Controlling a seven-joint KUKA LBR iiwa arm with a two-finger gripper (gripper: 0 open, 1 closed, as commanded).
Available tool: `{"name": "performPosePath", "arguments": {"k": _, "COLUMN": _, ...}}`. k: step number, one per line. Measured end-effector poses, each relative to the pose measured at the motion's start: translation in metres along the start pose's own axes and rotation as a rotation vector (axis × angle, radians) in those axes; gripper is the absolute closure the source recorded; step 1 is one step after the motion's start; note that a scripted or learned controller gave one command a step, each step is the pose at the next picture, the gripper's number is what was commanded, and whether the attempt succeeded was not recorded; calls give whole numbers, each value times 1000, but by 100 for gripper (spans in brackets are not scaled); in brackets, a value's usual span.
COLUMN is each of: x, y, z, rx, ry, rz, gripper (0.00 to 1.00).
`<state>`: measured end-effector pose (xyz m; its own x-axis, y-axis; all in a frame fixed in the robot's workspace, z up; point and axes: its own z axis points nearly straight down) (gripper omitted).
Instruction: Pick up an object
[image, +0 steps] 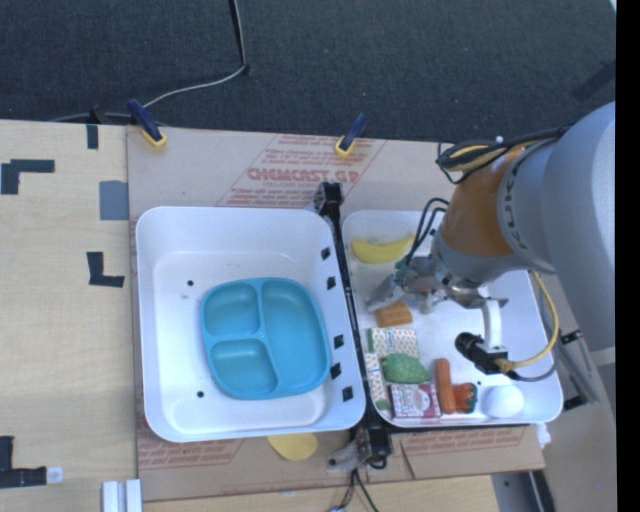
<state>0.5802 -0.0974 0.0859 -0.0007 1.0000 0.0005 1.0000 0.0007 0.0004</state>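
Observation:
The right bin (535, 330) holds several small items: a yellow banana (378, 249) at the back left, an orange block (395, 314), a green leafy piece (402, 367), a carrot (443, 377), a white egg (503, 400) and a small carton (413, 401). My gripper (392, 288) hangs low over the bin's back left part, just above the orange block and in front of the banana. The arm's grey wrist with its orange band (480, 215) covers the bin's back right. Nothing shows as held.
The left bin (160, 300) holds a blue divided plate (265, 335). A yellow disc (292, 446) lies on the cardboard in front of that bin. Clamps (148, 124) and a cable (215, 80) sit along the far edge.

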Motion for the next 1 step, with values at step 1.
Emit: {"name": "performPosePath", "arguments": {"k": 1, "x": -1, "y": 0, "z": -10, "rx": -2, "ry": -2, "rz": 0, "gripper": 100}}
